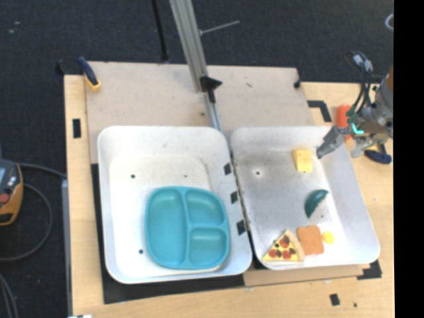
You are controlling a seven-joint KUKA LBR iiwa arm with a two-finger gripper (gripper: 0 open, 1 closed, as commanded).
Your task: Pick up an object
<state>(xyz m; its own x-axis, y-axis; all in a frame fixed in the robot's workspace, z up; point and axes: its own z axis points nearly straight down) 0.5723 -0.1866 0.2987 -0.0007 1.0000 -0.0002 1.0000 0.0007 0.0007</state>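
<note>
- Markings: no brand, label or legible writing can be made out on any item; small black marks on the worktop [172, 91] are too small to read.
- Worktop: pale wood-toned board with a lighter panel at the rear, carrying two shallow white bins side by side. It stands on a dark floor [79, 18].
- Left bin [122, 151]: contains a teal divided tray [187, 227] with three compartments, lying flat toward the bin's front.
- Right bin [265, 158]: scuffed grey-white floor. It contains a yellow block [303, 160] near the rear right, a dark green curved piece [315, 201] at mid right, and, at the front edge, an orange block [310, 240], a small yellow piece [327, 237] just beside it, and a toy pizza slice [283, 248] touching the orange block's left side.
- Gripper [329, 146]: at the right bin's rear right edge, just beside the yellow block and apart from it. Whether the fingers are apart or together cannot be told; nothing is seen between them.
- Fixtures: an aluminium rail [187, 35] rises at the rear centre; a cable [33, 197] runs over the floor at left.
</note>
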